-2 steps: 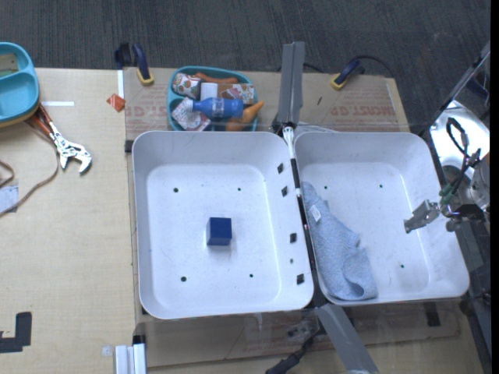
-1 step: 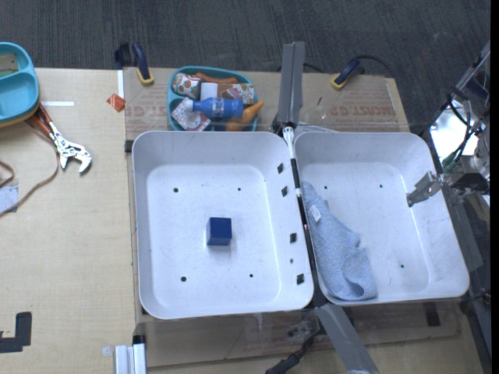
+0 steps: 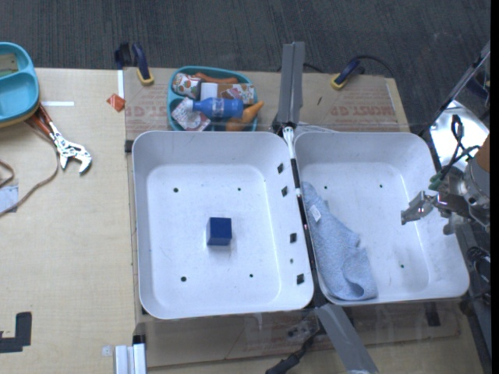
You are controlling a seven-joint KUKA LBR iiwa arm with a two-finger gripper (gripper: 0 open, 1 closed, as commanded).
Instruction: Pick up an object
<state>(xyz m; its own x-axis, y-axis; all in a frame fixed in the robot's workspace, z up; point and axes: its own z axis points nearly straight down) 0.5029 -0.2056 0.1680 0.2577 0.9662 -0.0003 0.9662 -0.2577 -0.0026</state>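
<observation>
A small dark blue cube (image 3: pixel 220 231) rests on the floor of the left bin (image 3: pixel 148 209), a little below its middle. A crumpled pale blue cloth (image 3: pixel 339 249) lies along the left side of the right bin (image 3: pixel 405 154). My gripper (image 3: pixel 431 213) hangs over the right bin's right rim, well away from the cloth and far from the cube. Its fingers (image 3: pixel 415 208) are spread open with nothing between them.
Behind the left bin stands a blue tub (image 3: pixel 212 100) filled with assorted small items. A wrench (image 3: pixel 70 154) and a turquoise dish (image 3: pixel 14 80) lie on the bench at far left. A grey upright post (image 3: pixel 291 84) rises between the bins at the back.
</observation>
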